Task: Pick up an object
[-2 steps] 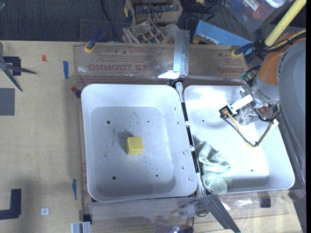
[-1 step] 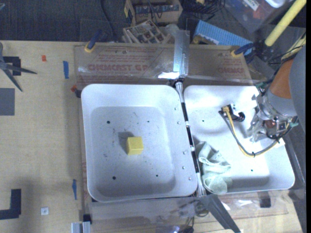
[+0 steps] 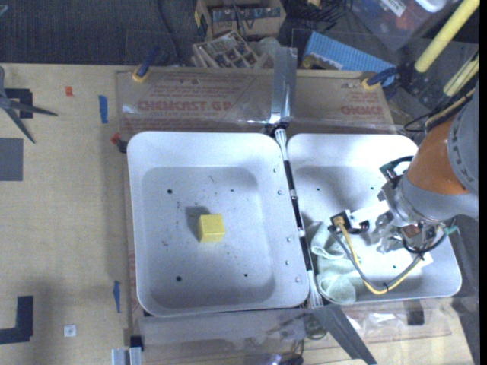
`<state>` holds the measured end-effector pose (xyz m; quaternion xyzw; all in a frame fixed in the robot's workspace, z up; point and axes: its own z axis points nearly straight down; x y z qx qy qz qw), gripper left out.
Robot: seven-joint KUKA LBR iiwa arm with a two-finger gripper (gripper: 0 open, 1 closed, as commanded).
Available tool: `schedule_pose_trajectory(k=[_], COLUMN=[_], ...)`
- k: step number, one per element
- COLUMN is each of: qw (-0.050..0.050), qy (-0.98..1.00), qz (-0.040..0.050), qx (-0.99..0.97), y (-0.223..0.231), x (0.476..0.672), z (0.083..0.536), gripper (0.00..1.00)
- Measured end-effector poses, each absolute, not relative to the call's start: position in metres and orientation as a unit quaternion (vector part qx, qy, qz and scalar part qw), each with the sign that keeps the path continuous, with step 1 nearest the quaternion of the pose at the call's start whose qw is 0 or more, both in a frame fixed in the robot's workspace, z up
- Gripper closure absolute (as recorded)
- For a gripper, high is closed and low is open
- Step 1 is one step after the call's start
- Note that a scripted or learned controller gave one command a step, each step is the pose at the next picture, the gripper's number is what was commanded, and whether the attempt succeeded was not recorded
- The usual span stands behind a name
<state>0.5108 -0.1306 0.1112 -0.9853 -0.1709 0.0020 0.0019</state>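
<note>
**Arm low over the right bin, yellow block alone in the left**

Two shallow white bins sit side by side on the pale wooden worktop [image 3: 61, 204]. The left bin [image 3: 152, 158] holds a single small yellow block [image 3: 211, 227], which rests near the middle of its floor, slightly left of centre, and is well apart from every wall. It casts a short grey shadow up and to the left.

The arm [image 3: 437, 166] comes in from the right, and its orange band lies over the right bin's far right side. Its wrist reaches down over the floor of the right bin [image 3: 342, 158], toward the middle. The jaws point into that bin, but this angle does not show whether they are parted or closed, and nothing can be seen held between them.

A pale, crumpled soft item [image 3: 335, 276] lies in the near left corner of the right bin, against the wall shared with the left bin. It is just beside the arm's end, and it is unclear whether the two touch.
</note>
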Motion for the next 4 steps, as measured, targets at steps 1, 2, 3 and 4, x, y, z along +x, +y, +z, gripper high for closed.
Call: schedule_pose_trajectory(k=[1, 2, 3, 4], qw=[0.000, 0.000, -0.001, -0.001], qy=[-0.139, -0.102, -0.101, -0.099], qz=[0.0012, 0.0001, 0.0000, -0.0005], qx=[-0.990, -0.995, -0.995, -0.995], y=[-0.030, -0.006, -0.007, 0.033], x=[0.480, 0.481, 0.482, 0.481], z=[0.183, 0.273, 0.281, 0.282], gripper=[1.00, 1.00, 1.00, 1.00])
